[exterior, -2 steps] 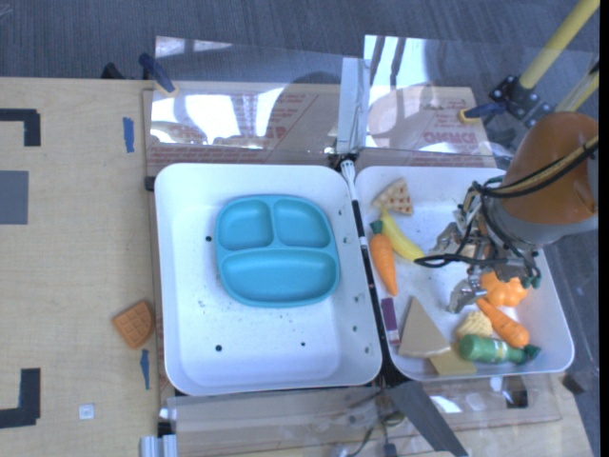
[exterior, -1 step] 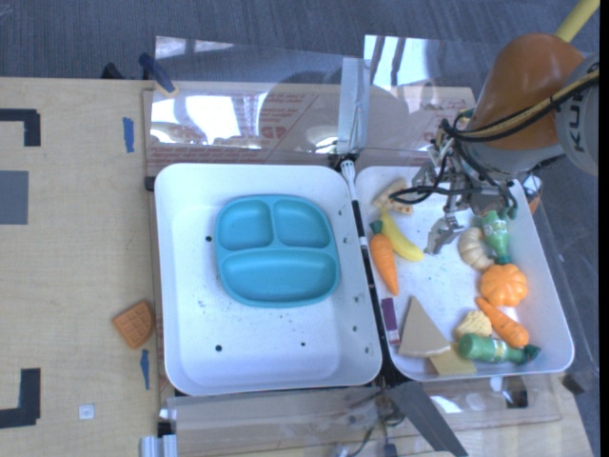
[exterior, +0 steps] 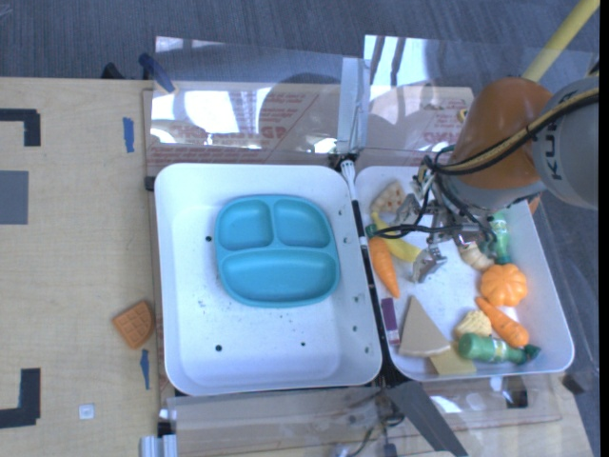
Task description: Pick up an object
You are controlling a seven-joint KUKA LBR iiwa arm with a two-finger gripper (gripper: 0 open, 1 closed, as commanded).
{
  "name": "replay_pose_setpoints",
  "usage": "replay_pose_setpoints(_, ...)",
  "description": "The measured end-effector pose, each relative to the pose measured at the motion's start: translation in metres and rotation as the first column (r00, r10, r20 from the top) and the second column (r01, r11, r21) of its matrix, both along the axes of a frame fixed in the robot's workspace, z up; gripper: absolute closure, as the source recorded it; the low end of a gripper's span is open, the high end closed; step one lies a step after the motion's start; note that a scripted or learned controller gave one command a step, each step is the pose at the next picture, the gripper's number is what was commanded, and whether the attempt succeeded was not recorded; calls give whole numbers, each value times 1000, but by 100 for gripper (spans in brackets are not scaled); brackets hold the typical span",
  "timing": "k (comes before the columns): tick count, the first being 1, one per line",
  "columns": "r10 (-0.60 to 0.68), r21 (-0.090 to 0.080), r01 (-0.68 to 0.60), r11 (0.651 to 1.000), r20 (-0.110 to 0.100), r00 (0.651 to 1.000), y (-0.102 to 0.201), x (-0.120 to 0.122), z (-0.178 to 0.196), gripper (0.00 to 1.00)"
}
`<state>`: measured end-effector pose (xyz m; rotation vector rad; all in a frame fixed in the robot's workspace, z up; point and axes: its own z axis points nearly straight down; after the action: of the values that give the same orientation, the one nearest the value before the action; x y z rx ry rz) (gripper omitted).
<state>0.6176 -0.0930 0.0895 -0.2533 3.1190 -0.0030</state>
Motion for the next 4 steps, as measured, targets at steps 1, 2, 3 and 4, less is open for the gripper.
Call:
replay_pose_setpoints(1, -96, 3, 96, 995, 0, 995, -7, -23, 0, 0)
replay_pose_setpoints(2, -101, 2, 101, 995, 1, 995, -8, -13, 0, 0)
replay_pose_setpoints(3, -232, 4, 232, 973, 1, 973, 0, -30, 0, 0)
replay_pose_setpoints(4, -242, 3, 242, 970, 0, 970, 0, -30, 0, 0)
